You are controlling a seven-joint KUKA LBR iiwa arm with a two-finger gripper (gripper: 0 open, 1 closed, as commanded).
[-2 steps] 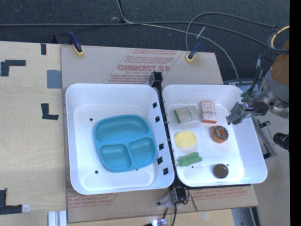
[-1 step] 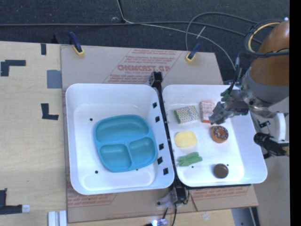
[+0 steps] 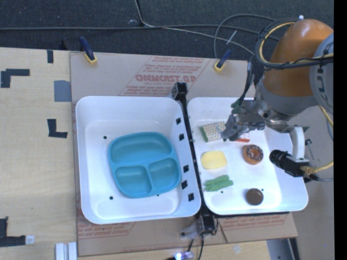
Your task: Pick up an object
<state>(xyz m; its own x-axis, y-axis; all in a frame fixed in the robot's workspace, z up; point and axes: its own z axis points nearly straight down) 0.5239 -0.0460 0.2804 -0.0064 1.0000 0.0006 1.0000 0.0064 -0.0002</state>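
Gripper (image 3: 232, 133) is seen low in the right bin (image 3: 293, 202), just above the green sponge (image 3: 212, 131); contact cannot be confirmed. A small red piece (image 3: 243, 140) lies just beside it. Further out are found a yellow piece (image 3: 213, 159), donut (image 3: 252, 154), green beans (image 3: 218, 183) and brown puck (image 3: 254, 196). A blue tray (image 3: 144, 163) is set in the left bin (image 3: 89, 112).
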